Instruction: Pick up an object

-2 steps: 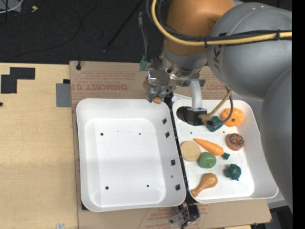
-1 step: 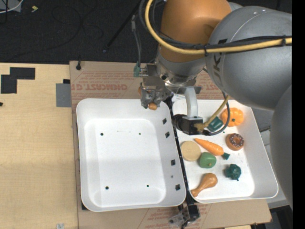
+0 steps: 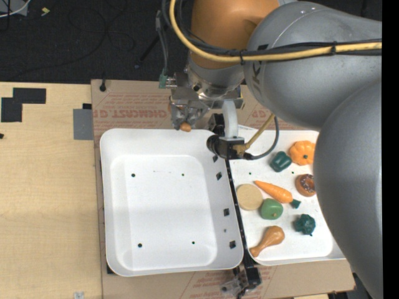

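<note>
While the gripper (image 3: pixel 185 122) hangs over the left bin's (image 3: pixel 118 143) far rim, finger state indeterminable, the carrot (image 3: pixel 273 191) lies lower right, slanted.

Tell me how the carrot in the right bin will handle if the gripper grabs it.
The carrot looks like stiff moulded plastic, so probably light and unlikely to bend. Its tapered, rounded body may slip from a pinch near the thin tip. It lies close to the green ball and tan disc, so pushing it would likely nudge them.

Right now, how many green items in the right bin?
3. A green pepper near the back by the orange pumpkin, a round green fruit mid-bin under the carrot, a dark green piece near the arm, which may hide more.
</note>
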